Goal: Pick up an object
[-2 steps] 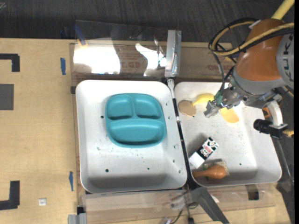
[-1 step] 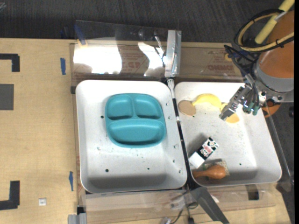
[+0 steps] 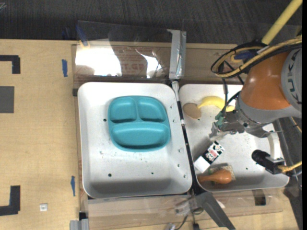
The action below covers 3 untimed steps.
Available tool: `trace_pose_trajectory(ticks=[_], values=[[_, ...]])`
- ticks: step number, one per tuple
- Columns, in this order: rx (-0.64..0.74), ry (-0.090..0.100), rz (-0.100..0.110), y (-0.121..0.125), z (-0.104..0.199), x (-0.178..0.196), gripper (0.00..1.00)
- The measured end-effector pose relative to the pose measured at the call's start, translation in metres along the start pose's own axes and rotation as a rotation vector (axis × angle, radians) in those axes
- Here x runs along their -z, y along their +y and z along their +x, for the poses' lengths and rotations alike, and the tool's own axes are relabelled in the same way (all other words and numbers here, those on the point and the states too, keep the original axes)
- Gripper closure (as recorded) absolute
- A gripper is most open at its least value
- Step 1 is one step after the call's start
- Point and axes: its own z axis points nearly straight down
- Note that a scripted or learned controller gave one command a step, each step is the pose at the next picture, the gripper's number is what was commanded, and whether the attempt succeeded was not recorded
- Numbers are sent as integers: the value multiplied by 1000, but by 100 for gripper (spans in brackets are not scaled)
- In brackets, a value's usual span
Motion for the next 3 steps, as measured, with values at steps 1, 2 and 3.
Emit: trace_pose_trajectory(ticks=[1,2,3], values=[[-1,0,-2,0,-1,1,0],[85,-2,-4,82,6,1,0],[192,-4,-6,109,-41,2,0]])
